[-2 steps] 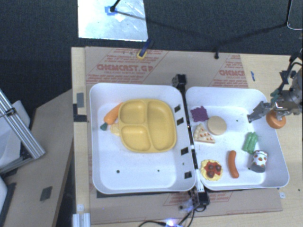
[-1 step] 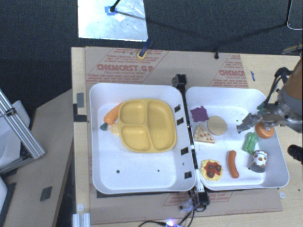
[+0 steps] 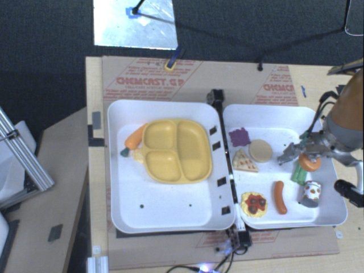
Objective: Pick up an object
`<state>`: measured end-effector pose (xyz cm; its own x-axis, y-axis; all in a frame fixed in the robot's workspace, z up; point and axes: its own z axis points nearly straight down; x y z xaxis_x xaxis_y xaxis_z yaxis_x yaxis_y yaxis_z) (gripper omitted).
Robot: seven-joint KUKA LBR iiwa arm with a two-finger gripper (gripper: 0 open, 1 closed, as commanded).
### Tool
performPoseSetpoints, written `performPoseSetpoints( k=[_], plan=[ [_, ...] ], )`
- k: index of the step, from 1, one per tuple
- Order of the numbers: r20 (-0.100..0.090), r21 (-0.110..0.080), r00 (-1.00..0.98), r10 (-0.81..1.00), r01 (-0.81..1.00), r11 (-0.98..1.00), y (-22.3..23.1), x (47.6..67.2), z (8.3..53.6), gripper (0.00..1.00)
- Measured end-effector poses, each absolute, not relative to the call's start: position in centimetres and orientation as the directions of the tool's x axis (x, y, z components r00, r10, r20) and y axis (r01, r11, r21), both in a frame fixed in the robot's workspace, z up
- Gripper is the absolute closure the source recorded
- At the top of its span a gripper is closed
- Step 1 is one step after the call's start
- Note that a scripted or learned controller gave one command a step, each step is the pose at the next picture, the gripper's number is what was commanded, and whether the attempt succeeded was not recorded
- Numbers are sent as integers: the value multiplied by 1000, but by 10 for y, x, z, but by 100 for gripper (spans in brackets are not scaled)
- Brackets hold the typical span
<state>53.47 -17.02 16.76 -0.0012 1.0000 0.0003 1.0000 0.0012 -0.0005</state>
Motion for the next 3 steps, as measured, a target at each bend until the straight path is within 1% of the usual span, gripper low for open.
performPoseSetpoints(
  k=[1,2,3],
  plan=[
    [2,-2,-1,1000,1000,1,-163,536,124,0],
    [-4,21,-5,1000,1000,5,-163,542,103,0],
    [-4,16,-5,1000,1000,5,-163,541,111,100]
  ],
)
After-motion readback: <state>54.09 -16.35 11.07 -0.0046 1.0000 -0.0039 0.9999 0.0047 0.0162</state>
